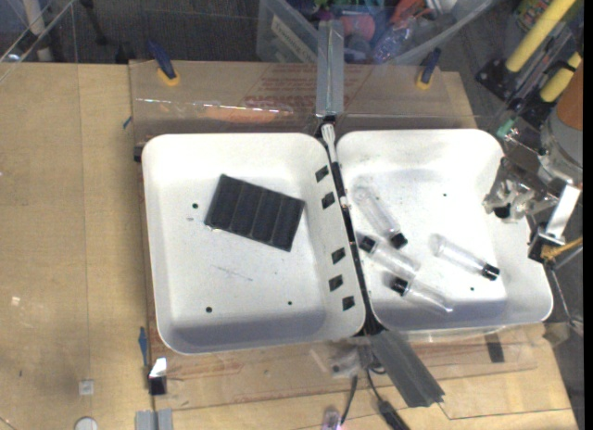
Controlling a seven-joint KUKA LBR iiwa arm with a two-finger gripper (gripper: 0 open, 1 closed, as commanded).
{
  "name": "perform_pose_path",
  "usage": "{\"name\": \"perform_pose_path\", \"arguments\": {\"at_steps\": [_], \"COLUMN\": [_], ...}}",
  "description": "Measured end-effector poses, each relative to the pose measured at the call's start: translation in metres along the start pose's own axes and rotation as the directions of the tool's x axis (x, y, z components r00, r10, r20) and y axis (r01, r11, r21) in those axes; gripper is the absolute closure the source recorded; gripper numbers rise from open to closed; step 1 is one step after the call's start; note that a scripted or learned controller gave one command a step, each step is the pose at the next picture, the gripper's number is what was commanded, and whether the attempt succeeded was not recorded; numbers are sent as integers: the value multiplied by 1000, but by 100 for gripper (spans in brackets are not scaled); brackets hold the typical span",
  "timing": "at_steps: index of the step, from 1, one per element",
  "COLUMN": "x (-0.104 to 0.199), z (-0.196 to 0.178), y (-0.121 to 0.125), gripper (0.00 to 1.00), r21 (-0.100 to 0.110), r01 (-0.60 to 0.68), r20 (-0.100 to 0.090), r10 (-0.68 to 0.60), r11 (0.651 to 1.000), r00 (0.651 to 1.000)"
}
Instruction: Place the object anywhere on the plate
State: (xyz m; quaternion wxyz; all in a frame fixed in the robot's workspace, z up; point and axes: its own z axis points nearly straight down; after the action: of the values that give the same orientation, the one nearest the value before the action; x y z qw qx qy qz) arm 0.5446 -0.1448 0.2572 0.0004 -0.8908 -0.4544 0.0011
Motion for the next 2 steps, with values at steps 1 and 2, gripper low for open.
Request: {"name": "perform_pose_path", "arguments": {"at_steps": [1,2], "x": [-22,-19], "z": [-32,-53], "y": [9,-67], "gripper": [100,100], "r21": [-1,4], "r01": [-182,-37], "r20": [0,0], "r10": [182,37], "r11": [983,999], "r00": [983,999]}}
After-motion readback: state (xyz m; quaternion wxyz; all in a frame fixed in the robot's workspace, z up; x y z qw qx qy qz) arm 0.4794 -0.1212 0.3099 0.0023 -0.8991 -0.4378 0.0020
